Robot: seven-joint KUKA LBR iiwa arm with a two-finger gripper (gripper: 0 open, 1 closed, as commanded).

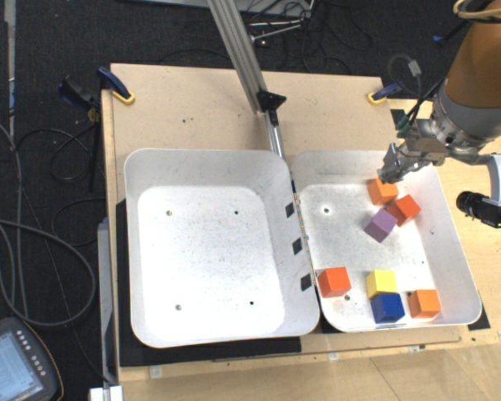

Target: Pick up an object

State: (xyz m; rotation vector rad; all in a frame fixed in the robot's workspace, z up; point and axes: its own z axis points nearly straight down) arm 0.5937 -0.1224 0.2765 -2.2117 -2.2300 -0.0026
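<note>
The gripper (392, 172) hangs low over the far part of the right bin (451, 249), just above an orange cube (382, 191) and maybe touching it. How far it is open I cannot tell, and nothing is seen held in it.

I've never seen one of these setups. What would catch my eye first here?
Probably the bright blocks scattered in the right bin: an orange block, a red one and a purple one bunched near the top, with more orange, yellow and blue ones along the bottom. Next, the robot arm coming in from the right, its gripper just above that top orange block.
</note>
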